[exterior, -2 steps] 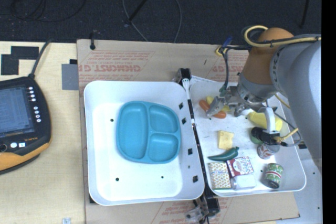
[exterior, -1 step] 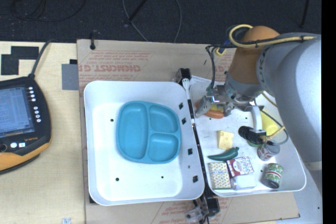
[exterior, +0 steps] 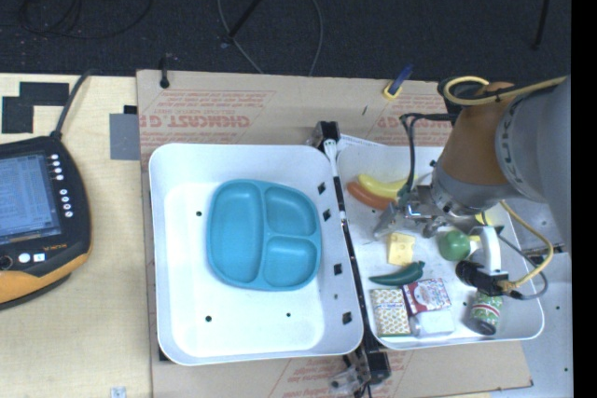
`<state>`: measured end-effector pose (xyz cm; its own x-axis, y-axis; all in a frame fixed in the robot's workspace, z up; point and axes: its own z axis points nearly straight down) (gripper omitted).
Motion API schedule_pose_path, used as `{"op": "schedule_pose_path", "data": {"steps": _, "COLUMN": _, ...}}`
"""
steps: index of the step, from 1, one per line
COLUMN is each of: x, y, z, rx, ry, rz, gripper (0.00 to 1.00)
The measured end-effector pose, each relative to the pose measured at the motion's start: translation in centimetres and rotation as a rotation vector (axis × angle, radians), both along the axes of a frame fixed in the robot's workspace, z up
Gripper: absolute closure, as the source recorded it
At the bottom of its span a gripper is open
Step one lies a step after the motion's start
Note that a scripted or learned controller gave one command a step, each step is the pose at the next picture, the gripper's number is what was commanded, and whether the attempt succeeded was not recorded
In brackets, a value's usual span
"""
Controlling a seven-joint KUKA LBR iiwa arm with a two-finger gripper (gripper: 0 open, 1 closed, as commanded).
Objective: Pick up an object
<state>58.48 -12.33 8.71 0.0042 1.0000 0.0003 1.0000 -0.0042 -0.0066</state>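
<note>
I see the gripper (exterior: 396,217) low in the right bin (exterior: 532,317), fingers spread and gripping nothing, above the cheese (exterior: 401,249). The banana (exterior: 381,188) lies at its 11 o'clock by the divider; the green ball (exterior: 454,243) sits at 4. The pepper (exterior: 398,274), waffle (exterior: 391,310) and packet (exterior: 428,295) crowd toward 6, near the front wall. In the left bin (exterior: 177,312), the blue tray (exterior: 263,234) leaves room along every wall.

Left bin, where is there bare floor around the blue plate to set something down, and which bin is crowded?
In the left bin, bare white floor borders the blue divided plate on all sides, widest below it along the near wall. The right bin is crowded: banana, cheese wedge, green pepper, small boxes and the gripper.
</note>
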Motion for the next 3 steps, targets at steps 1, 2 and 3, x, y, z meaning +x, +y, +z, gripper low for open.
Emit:
{"op": "schedule_pose_path", "data": {"steps": 1, "x": -4.0, "y": 2.7, "z": 0.1, "rx": 0.002, "ry": -0.003, "rz": 0.002, "gripper": 0.00}}
{"op": "schedule_pose_path", "data": {"steps": 2, "x": 5.5, "y": 3.4, "z": 0.3, "rx": 0.000, "ry": -0.010, "rz": 0.007, "gripper": 0.00}}
{"op": "schedule_pose_path", "data": {"steps": 3, "x": 5.9, "y": -1.3, "z": 0.0, "rx": -0.002, "ry": -0.004, "rz": 0.002, "gripper": 0.00}}
